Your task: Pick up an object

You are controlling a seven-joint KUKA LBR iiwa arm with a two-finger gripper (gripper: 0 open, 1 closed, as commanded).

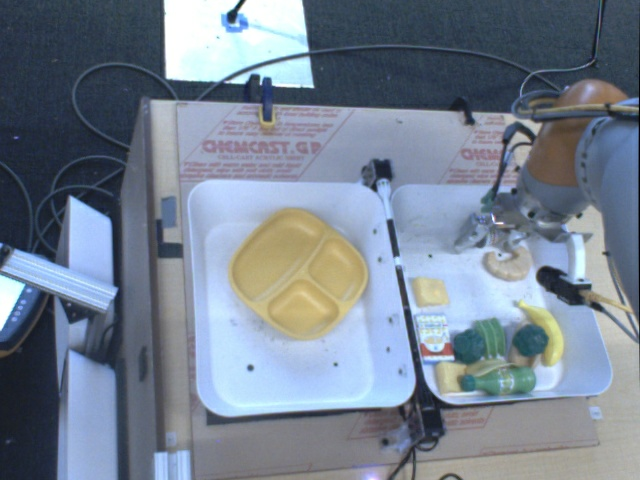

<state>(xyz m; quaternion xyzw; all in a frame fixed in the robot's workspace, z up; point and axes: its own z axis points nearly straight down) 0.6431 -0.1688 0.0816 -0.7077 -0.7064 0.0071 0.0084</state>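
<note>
While I watch, yellow divided plate (299, 272) in left bin (215, 368), toy foods in right bin (596, 368), gripper (497, 234) fingers apart above a tan pastry (507, 264), cardboard-topped bench (300, 140), dark carpet (70, 28).

A divided plate (299, 273) lies in the left bin (215, 368); toy foods (490, 353) crowd the right bin's (600, 363) near end.

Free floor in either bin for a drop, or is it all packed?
Left bin: bare strips on all sides of the yellow divided plate, widest along its near edge. Right bin: bare floor at the far-left corner, left of the gripper. Crowded: the near end, with the banana, broccoli, green bottle and small carton packed together.
</note>
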